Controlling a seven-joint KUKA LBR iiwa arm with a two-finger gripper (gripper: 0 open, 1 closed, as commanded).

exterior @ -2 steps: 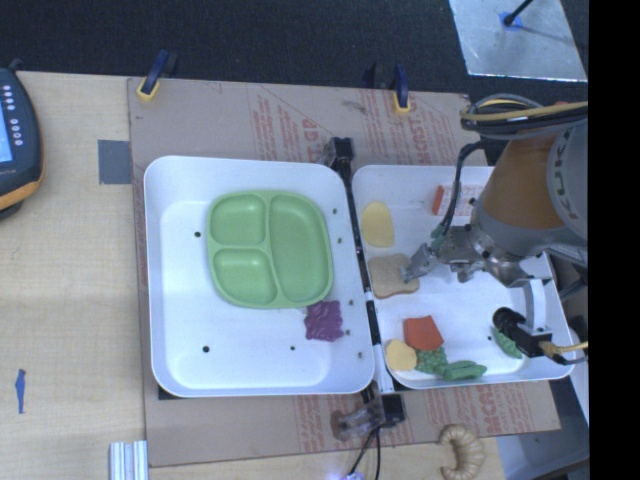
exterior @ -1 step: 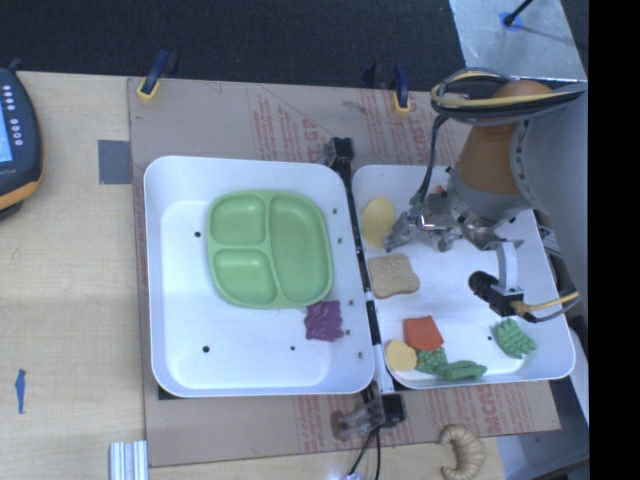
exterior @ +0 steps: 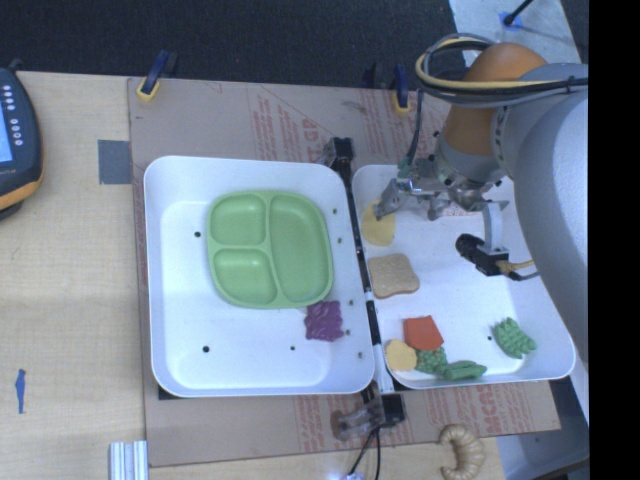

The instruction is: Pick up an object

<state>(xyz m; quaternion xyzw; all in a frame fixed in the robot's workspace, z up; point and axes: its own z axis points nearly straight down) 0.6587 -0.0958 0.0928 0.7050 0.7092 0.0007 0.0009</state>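
Nothing lifted yet — the tool [exterior: 385,206], fingers spread as far as the view shows, hangs over the yellow cheese slice [exterior: 379,228] at the right bin's [exterior: 545,368] back-left corner; grasping and raising remain.

Table [exterior: 70,298]: light wood, overlaid with a brown cardboard sheet [exterior: 250,108]. Blue-and-yellow clamps [exterior: 152,76] pinned the sheet's far edge. A black-and-orange handheld pendant [exterior: 15,138] lay at the left margin. A grey tape patch [exterior: 114,161] sat beside the left bin. A tan ridged curl [exterior: 462,450] rested near the front edge.
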